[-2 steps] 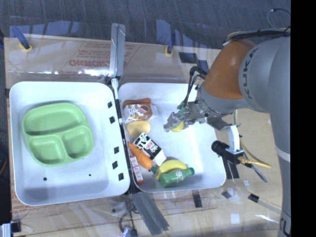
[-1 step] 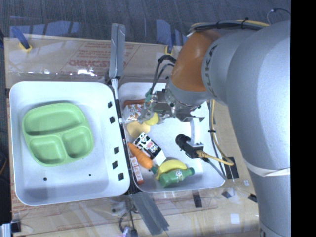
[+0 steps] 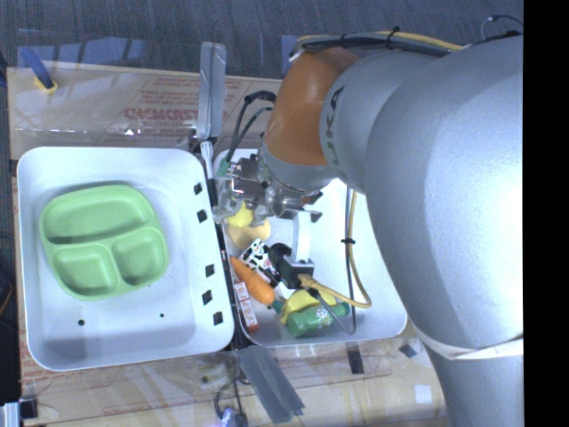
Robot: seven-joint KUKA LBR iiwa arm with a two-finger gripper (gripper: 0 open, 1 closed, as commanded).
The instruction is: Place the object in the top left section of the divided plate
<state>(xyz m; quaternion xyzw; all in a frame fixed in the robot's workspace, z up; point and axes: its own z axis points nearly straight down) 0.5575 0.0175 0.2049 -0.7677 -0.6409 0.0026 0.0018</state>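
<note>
Lying in the right bin's [image 3: 372, 314] near end, green toy [image 3: 311, 321] and carrot [image 3: 252, 286]; beside, divided plate [image 3: 98, 213] with top left section unfilled; farther, gripper [image 3: 242, 205] low over a yellow piece [image 3: 240, 232], likely the object, grasp state impossible to tell.

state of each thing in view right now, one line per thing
divided plate: flat in the left bin, nothing on it
yellow toy: in the right bin, under the tool
carrot: lying on its side by that bin's left wall
green toy: lying at that bin's near edge
tool: low over the yellow toy
</note>
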